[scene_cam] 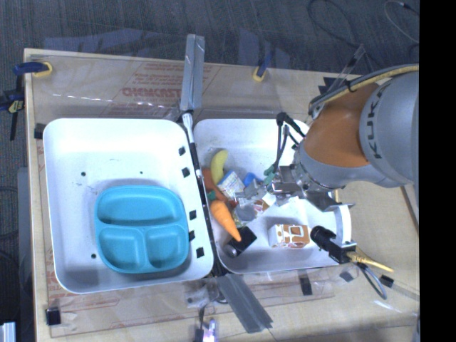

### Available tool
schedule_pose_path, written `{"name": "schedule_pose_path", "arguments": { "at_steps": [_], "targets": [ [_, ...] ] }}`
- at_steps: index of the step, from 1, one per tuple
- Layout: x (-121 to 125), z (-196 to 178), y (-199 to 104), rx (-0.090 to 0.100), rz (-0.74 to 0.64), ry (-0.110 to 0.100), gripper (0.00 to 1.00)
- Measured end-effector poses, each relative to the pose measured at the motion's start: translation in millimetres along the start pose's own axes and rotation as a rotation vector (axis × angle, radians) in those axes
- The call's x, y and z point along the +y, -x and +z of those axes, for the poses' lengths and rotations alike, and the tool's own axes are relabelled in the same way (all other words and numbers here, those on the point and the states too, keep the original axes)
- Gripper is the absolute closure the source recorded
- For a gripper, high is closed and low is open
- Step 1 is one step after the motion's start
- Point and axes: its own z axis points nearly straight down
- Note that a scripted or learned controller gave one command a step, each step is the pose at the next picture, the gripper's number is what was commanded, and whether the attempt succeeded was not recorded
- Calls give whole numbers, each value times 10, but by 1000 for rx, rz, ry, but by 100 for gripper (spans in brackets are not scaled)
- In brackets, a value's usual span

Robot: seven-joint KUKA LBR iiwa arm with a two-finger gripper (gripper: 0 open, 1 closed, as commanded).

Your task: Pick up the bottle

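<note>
One bottle (246,206) just left of tool (274,189), right bin (242,130)

Blue tray (140,228), orange carrot (226,219), yellow banana (218,164), white bins (64,148).

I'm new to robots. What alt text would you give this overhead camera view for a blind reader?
A grey and orange arm reaches from the right over the right bin, which holds a carrot, a banana, a small carton and other clutter. The left bin holds a blue tray.
</note>
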Motion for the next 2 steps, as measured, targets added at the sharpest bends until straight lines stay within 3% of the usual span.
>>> {"name": "schedule_pose_path", "arguments": {
  "at_steps": [1, 2],
  "targets": [
    [740, 1022, 120, -2, -36, 4, 0],
    [1574, 403, 676, -1, 206, 7, 0]
  ]
}}
